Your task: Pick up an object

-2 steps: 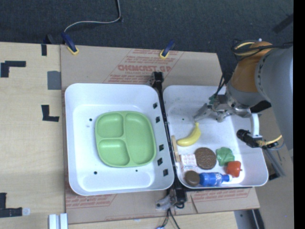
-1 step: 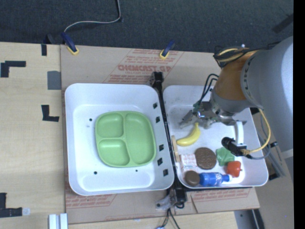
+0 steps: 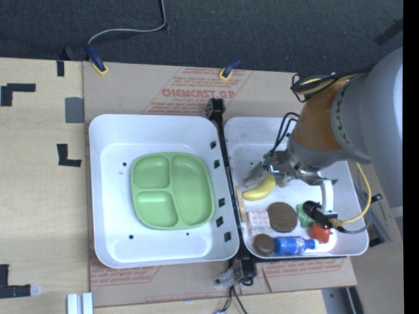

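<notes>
While the end effector (image 3: 267,171) hangs low — finger state unclear — the banana (image 3: 260,189) lies just below it.

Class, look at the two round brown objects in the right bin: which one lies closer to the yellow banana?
The larger brown disc, near the bin's middle, just right of and below the banana. The smaller brown round sits further down, by the front wall beside the blue bottle.

Dark carpet floor (image 3: 262,18); cardboard-topped bench (image 3: 163,90).
</notes>
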